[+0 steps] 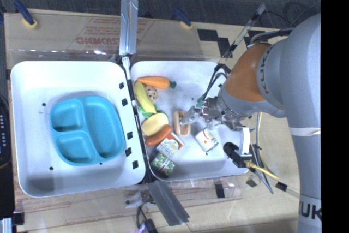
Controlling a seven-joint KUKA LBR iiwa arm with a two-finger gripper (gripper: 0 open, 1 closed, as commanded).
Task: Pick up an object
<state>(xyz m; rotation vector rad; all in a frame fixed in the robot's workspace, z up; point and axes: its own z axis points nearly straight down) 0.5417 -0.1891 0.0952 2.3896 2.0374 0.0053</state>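
From above, my jaws (192, 116) hang low in the right bin (185, 71), beside a small tan item (182, 123); I cannot tell their spread. Carrot (154, 82) at twelve o'clock, banana (143, 96) at nine. Left bin (27, 117) holds a blue tray (86, 129).

The grey arm (297, 79) comes in from the right side of the camera view, its thick upper section running down that edge and bending inward toward the middle. An orange band (245, 76) wraps the arm just above the wrist. Below the band, the wrist angles down and to the left, ending in the gripper (193, 115), which points leftward and sits low. Black cables loop beside the wrist.
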